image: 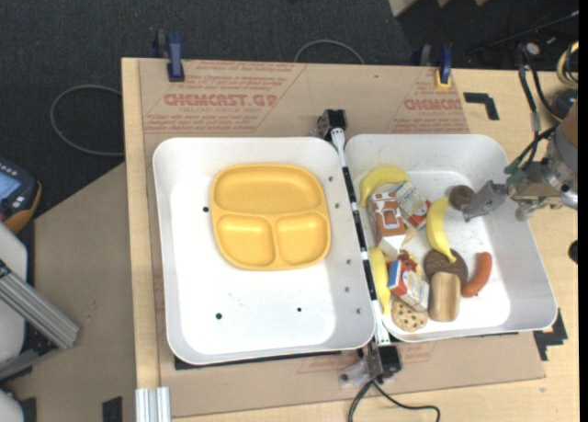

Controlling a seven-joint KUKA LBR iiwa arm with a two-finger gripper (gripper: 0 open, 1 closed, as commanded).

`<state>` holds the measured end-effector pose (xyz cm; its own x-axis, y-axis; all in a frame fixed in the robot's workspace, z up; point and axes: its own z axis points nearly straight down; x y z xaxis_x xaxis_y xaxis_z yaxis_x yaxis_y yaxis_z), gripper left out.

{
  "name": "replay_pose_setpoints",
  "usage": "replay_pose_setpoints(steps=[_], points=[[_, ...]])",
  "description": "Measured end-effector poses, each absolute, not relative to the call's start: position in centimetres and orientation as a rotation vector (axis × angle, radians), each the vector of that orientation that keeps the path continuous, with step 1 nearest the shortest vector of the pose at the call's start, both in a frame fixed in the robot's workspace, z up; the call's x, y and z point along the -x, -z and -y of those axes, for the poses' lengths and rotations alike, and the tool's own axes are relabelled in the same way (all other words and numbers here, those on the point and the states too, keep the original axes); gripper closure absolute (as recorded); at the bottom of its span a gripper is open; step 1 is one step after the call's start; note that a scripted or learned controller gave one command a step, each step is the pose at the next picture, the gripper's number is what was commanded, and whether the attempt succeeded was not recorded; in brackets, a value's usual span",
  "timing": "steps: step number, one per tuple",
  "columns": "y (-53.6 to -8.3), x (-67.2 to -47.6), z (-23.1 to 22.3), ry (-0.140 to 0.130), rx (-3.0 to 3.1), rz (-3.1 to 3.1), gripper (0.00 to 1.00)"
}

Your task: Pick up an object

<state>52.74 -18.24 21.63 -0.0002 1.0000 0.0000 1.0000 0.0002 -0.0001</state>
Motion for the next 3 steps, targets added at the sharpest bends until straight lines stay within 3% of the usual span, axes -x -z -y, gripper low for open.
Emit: replay_pose_setpoints(steps=[1,2,3], points=[[-10.1,-48.9,22.5,-0.006,2.218,2.208,0.0],[-8.7,-48.4,10.7,0.008,2.222,2.233,0.0],[-9.8,-48.6,11.0,0.013,2.227,2.229,1.0]])
